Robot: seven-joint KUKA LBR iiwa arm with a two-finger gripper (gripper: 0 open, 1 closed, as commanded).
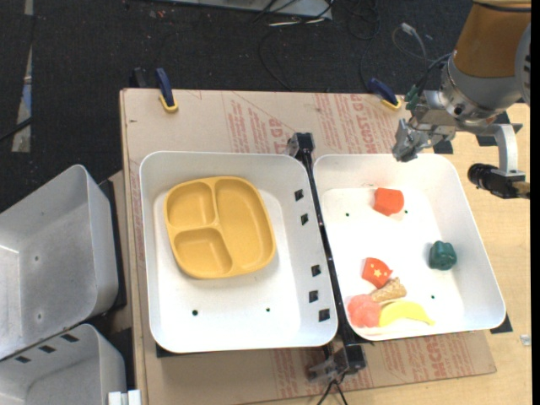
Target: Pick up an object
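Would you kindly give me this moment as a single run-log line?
arm: reaching in | claw: over right bin far rim, holding nothing | orange block: in right bin | yellow tray: left bin

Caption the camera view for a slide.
Gripper above the right bin's far rim; toy foods lie inside; a yellow tray fills the left bin.

The flat brown cardboard sheet [228,121] under the two white bins has red printed letters on it. The letters sit upside down and sideways, and the bins hide part of them, so no word can be read. A small red piece [376,271] shows a yellow star.
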